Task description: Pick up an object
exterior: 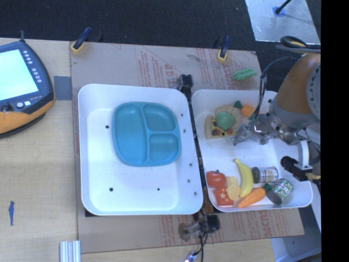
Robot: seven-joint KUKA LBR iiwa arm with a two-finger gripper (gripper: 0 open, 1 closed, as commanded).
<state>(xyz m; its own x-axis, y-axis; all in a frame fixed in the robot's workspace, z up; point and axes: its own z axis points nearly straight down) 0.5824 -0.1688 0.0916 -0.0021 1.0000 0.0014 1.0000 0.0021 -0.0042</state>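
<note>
The right bin (203, 146) holds several toy foods: a pizza slice (210, 127), a green round piece (224, 119), a small orange piece (248, 111), a banana (245, 177), a tomato (216, 179), a carrot (251, 198), a small jar (267, 174) and a green can (281, 191). My gripper (246, 134) hangs over the middle of this bin. It is just right of the pizza slice and green piece and above the banana. Nothing shows in its grasp.
The left bin (92, 162) holds a blue divided plate (147, 134). A green toy (244, 74) lies on the bench behind the right bin. A teach pendant (22, 86) rests at far left. Clamps (80, 40) grip the board's back edge.
</note>
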